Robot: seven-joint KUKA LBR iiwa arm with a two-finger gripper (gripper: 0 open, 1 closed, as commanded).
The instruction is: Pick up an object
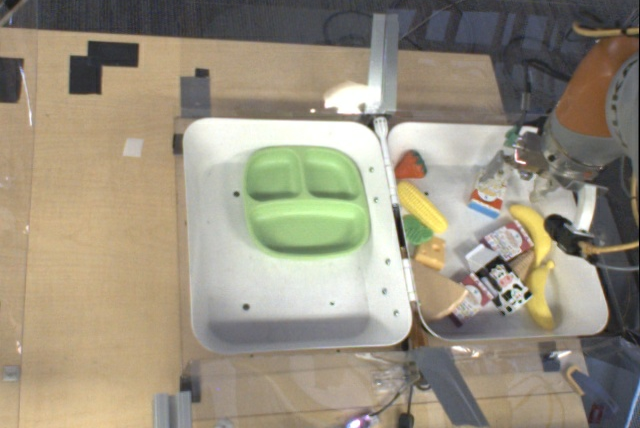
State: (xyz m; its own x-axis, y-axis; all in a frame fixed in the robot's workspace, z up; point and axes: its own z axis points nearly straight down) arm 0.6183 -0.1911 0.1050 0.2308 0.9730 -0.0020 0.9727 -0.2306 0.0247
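arm: grey KUKA with orange band (600,81) is reaching in over the right bin's (445,141) far right corner, wrist hanging low there.
gripper: gripper (520,154) is sitting over the far edge region of the right bin, just above a small white carton (488,194); how the tool end stands can't be made out, too small and cluttered. Nothing is visibly being held.
likely target: the small white carton with red-blue print, near the right bin's far wall, right of centre; it's the nearest thing to the gripper, so I'm judging it's the pick.
handling, carton: looking light, thin-walled, probably toy packaging; it's likely crushing a bit under a hard squeeze. Flat sides should be giving good purchase, so taking it across the narrow faces, mid-height, seems best.
other objects, right bin: banana (538,246) is curving along the right edge toward the near right corner; corn cob (422,206) is lying near the left edge; strawberry (410,164) is at the far left corner; dark printed box (500,276) is sitting mid-bin near the banana; tan wedge (445,301) is at the near edge.
handling, rest: banana and corn are looking smooth, rounded, prone to slipping; grip across the middle.
left bin: left bin (215,306) is carrying a green divided plate (303,199) at its centre.
risk: clutter is crowding the near right corner.
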